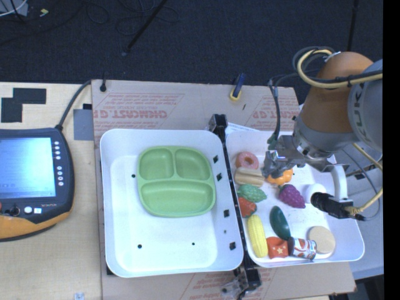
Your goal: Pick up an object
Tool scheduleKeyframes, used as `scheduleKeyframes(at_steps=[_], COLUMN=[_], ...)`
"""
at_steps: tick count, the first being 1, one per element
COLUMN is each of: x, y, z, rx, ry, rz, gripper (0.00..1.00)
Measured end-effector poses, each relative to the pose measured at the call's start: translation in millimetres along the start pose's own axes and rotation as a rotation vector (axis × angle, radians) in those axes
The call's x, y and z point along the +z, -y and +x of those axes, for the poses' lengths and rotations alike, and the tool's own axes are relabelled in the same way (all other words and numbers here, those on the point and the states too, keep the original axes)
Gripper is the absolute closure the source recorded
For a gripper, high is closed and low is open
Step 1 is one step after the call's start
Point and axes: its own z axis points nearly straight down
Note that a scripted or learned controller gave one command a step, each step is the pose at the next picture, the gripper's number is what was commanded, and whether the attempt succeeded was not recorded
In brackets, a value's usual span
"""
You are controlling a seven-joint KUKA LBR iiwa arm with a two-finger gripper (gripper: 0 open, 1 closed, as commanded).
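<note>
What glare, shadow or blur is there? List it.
Camera view: light is even and soft, with mild glare on the left bin floor beside the green plate; the screen is washed out pale; the floor behind the bench is dark; the hand looks slightly soft.

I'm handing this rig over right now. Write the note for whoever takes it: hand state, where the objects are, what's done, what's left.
Hand: low in the right bin, down over an orange item; whether it grips anything can't be told from this view.
Right bin: pink donut, tan bread stick, green leafy piece, purple grapes, corn cob, dark green vegetable, red-labelled can lying down, round tan cookie.
Left bin: green divided plate.
Done: hand lowered among the items.
Left: confirm a grasp, then lift.
</note>
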Motion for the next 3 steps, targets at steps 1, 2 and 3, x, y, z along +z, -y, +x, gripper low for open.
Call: scheduleKeyframes(at_steps=[1, 2, 3], x=[-14.2, 0.6, -9.9], y=[-27.9, -23.1, -31.7], z=[52.7, 45.6, 60.0], rx=[-0.002, 0.005, 0.002], ry=[-0.001, 0.002, 0.001], rz=[-0.002, 0.003, 0.000], gripper=[1.00, 1.00, 1.00])
